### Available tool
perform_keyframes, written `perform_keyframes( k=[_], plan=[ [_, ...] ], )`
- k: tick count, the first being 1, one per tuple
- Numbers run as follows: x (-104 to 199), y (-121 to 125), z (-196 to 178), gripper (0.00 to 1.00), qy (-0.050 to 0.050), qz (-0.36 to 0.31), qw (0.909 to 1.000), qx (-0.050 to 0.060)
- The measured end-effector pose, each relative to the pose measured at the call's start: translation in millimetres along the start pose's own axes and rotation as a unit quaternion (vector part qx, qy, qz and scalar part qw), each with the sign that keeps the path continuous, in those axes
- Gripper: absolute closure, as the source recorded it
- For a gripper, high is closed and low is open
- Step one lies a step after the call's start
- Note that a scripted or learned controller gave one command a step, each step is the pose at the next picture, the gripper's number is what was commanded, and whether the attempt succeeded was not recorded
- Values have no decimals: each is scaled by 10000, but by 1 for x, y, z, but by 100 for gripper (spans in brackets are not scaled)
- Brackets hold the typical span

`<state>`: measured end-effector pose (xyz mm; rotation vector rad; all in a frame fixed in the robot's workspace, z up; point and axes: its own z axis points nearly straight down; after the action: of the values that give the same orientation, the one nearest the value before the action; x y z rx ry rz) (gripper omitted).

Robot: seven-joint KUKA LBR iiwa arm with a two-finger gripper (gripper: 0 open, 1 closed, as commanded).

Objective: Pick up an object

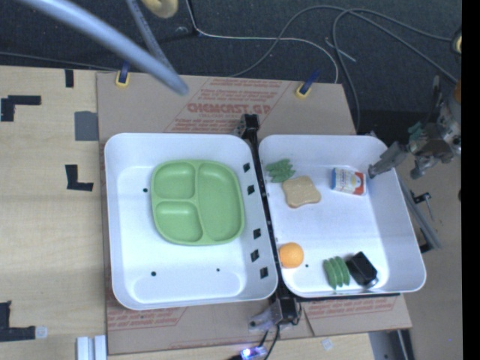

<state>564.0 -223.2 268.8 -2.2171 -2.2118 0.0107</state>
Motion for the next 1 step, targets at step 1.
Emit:
perform_keyframes(
  k=[1],
  plan=[
    [0,2,-6,0,-13,-16,10000,-53]
  ],
)
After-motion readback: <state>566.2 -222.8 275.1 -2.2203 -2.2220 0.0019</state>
